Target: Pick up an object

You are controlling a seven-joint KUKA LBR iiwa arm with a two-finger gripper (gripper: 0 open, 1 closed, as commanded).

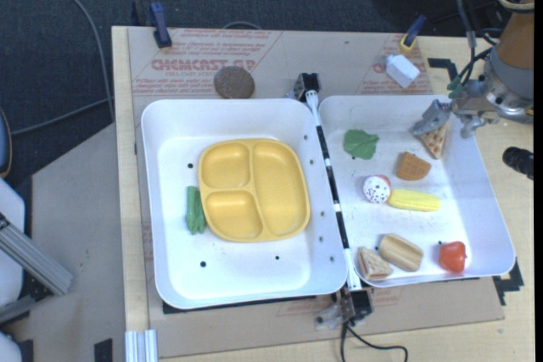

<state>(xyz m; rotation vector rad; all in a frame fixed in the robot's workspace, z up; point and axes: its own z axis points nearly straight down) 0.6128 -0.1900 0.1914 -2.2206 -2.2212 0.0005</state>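
The right bin (488,182) holds several toy foods: a green leaf (361,143), a brown bread piece (413,166), a white speckled ball (377,189), a yellow corn cob (414,200), a bread roll (400,251), a sandwich wedge (372,264) and a red tomato (453,256). A pizza slice (436,142) lies at the bin's far right. My gripper (449,124) hangs over that corner, open, its fingers spread either side of the slice's upper end. Nothing is gripped.
The left bin (161,148) carries a yellow divided plate (253,188) and a green pod (196,210) beside it. On the bench behind the bins sit a brown disc (233,83) and a white block (402,69). A ridge (327,182) separates the bins.
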